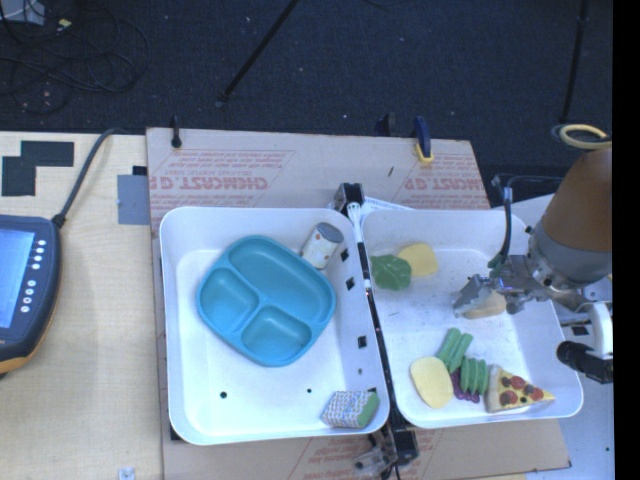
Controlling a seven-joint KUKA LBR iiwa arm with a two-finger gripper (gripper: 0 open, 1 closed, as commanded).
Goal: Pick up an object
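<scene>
A wooden counter [90,388] carries two shallow white bins, the left bin [190,408] and the right bin [440,258], set side by side on a sheet of printed cardboard [300,173]. The grey arm [585,218] with its orange band reaches in from the right, its hand [487,298] low over the right bin's middle right; a pale tan object [488,308] sits at the fingertips, but whether the fingers are apart or clamped on it cannot be told from this angle. A blue divided plate [265,298] lies in the left bin, with a small grey cup [322,245] tipped at the bin's far right corner and a patterned sponge block [350,408] near its front right corner. In the right bin, a green toy [391,272] touches a yellow one [419,259] toward the back, while a yellow slice [432,381], green beans [455,351], a purple-and-green piece [470,380] and a pizza wedge [515,391] cluster at the front. A handheld control pendant [20,288] rests at the counter's left edge.
</scene>
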